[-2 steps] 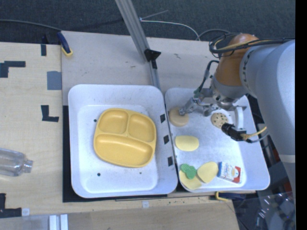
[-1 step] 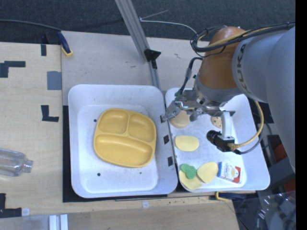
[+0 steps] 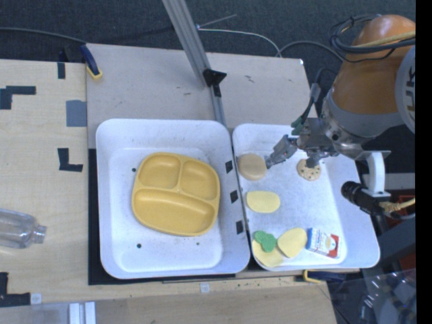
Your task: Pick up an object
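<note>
Hovering over the right bin [image 3: 351, 241], the end effector [image 3: 297, 155] is in the approach step; its fingers look spread, nothing between them. One finger points toward a tan round bun-like piece [image 3: 252, 167] at the bin's left wall; a small speckled cookie [image 3: 310, 172] lies just under the other. Judged next move: centre over one item, descend, close. Remaining items: smooth yellow oval [image 3: 262, 202], green lump [image 3: 265, 240], small printed packet [image 3: 322, 241]. Left bin holds a glossy yellow divided plate [image 3: 177, 194].

A robotics lab: taped bench [image 3: 40, 133], white bins [image 3: 108, 181], loose cables [image 3: 243, 36].
</note>
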